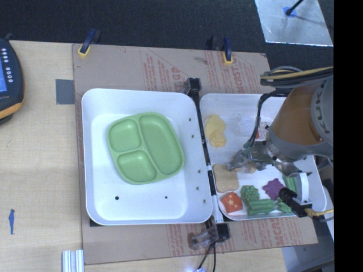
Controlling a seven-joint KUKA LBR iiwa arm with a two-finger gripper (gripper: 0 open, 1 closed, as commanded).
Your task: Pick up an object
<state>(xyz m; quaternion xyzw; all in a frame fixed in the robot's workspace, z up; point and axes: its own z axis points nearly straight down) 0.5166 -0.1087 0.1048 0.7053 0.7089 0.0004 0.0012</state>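
We see the left bin [93,152] holding a green divided plate [146,147] near its centre. The right bin [238,102] lies just beside it at three o'clock. The arm [300,123] covers that bin's three o'clock side, and its gripper [245,160] hangs over the middle; we cannot tell how wide it stands. A pale yellow piece [215,131] lies at ten o'clock in the bin, a tan slice [226,179] at seven o'clock. Green vegetables [256,202], a purple piece [274,187] and a red piece [231,202] crowd six o'clock.
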